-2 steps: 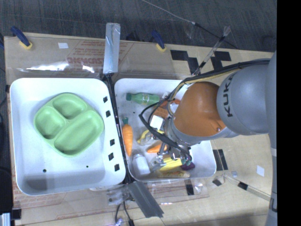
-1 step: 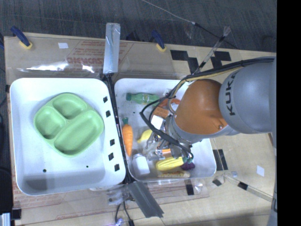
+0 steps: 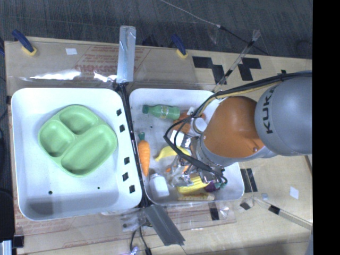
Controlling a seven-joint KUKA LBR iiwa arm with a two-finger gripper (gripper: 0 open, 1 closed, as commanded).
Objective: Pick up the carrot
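The carrot is orange with a small green top and lies along the left wall of the right bin, pointing toward the near edge. My arm's orange band and grey wrist hang over the right half of that bin. The gripper reaches down into the clutter at the bin's near middle, a short way right of the carrot and apart from it. Cables and the wrist hide its tips.
A green bottle lies at the back of the right bin. Yellow items and a white object crowd its near side. The left bin holds a green divided plate.
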